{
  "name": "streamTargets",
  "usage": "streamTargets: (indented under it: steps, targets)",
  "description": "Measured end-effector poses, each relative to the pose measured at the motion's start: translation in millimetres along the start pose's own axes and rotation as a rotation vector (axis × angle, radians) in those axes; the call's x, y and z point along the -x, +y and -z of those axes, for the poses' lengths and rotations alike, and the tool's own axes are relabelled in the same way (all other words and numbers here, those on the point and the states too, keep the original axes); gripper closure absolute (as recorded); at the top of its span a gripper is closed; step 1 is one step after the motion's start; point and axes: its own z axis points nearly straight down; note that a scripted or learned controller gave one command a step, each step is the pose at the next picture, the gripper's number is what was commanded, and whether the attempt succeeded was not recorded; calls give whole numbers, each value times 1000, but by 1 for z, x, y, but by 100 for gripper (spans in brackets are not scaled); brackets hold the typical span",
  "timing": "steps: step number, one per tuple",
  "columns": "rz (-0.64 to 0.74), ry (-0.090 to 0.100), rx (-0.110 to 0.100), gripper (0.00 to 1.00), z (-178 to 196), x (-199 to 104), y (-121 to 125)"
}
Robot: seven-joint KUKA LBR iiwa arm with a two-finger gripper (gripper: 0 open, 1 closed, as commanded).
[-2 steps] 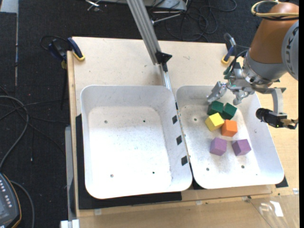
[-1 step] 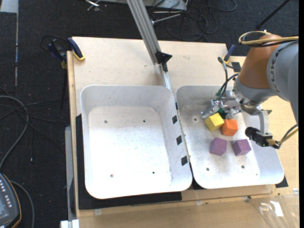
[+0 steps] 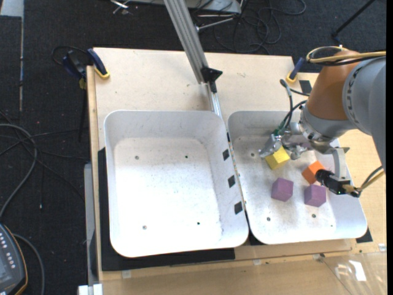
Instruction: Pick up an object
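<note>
The claw (image 3: 276,150) sits at the yellow block (image 3: 277,158); its spread I cannot tell. Best to centre over the block, close squarely, then lift straight.

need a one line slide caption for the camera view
KUKA arm's gripper poised at a yellow block in the right bin, beside two purple blocks and an orange one.

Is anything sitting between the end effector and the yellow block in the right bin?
Nothing visible does. The end effector is right at the yellow block, at its upper left edge. The two purple blocks and the orange block lie apart, lower and to the right.
</note>
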Motion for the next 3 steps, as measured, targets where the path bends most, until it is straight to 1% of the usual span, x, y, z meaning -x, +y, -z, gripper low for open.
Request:
streamTargets:
  steps: [1, 2, 3]
  targets:
    - [-4, 2, -6, 100, 6, 0, -2]
    - [8, 5, 0, 100, 85, -87, 22]
    - [7, 6, -6, 100, 80, -161, 42]
